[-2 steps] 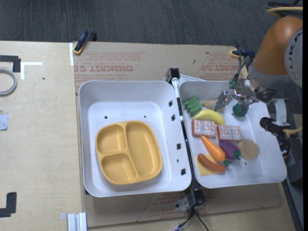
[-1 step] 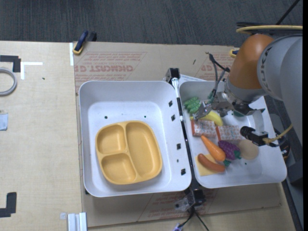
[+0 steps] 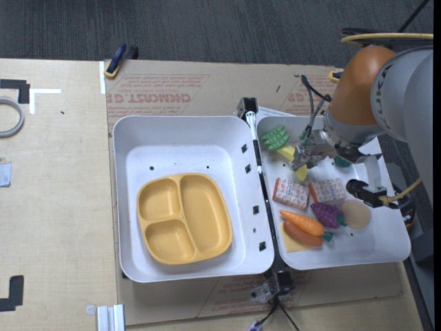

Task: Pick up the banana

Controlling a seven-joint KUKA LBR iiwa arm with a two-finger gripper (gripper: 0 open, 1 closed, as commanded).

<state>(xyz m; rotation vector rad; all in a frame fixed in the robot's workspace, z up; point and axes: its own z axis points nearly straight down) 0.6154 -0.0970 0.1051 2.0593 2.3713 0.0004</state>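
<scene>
The banana (image 3: 285, 153) is a small yellow toy lying in the upper left part of the right bin (image 3: 386, 250). Its two ends show, one by the green toy and one lower at the red and white packet. My gripper (image 3: 304, 160) hangs straight over the banana's middle and hides it. From this slant I cannot make out how the gripper stands on the banana. The grey arm with its orange band (image 3: 362, 81) reaches in from the right.
Crowded around the banana are a green toy (image 3: 275, 138), a red and white packet (image 3: 291, 194), a carrot (image 3: 303, 221), a purple toy (image 3: 329, 214) and a beige round piece (image 3: 356, 214). The left bin (image 3: 131, 143) holds a yellow divided plate (image 3: 184, 217).
</scene>
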